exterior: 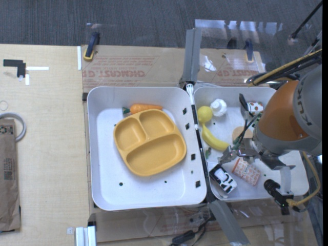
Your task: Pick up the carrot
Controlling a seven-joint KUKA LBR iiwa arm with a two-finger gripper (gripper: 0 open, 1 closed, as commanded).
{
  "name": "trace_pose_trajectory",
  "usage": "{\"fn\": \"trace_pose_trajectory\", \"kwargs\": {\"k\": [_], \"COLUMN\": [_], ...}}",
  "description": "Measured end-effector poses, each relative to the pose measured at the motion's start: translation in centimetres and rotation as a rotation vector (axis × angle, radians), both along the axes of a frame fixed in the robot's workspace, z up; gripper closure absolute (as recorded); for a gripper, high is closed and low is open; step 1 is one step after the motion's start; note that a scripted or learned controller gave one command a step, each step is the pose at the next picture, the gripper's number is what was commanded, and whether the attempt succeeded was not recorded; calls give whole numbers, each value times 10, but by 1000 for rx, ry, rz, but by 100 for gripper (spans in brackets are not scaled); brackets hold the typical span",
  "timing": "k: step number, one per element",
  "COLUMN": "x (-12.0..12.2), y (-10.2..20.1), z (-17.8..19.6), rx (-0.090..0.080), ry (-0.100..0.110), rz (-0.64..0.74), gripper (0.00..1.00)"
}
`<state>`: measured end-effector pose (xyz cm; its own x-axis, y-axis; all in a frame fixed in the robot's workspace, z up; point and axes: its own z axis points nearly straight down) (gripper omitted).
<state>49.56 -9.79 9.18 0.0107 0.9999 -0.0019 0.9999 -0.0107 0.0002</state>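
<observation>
The arm's fingers hang over the right bin; whether they are open or closed cannot be told. A banana, a lemon and a red packet lie close by. At about ten o'clock, in the left bin, the carrot lies crosswise, touching the yellow plate's far rim, leafy end pointing to nine o'clock.

carrot: smooth, matt orange
plate: yellow plastic, slight sheen
bins: glossy white plastic
bench: pale wood
</observation>
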Motion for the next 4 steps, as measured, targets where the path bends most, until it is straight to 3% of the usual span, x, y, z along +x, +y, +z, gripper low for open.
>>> {"fn": "trace_pose_trajectory", "kwargs": {"k": [1, 2, 3, 4], "x": [21, 39, -13, -14], "y": [1, -16, -2, -3], "z": [-1, -1, -2, 6], "rx": [0, 0, 0, -2], "ry": [2, 3, 6, 10], "rz": [-98, -112, -653, -651], "gripper": [0, 0, 0, 100]}}
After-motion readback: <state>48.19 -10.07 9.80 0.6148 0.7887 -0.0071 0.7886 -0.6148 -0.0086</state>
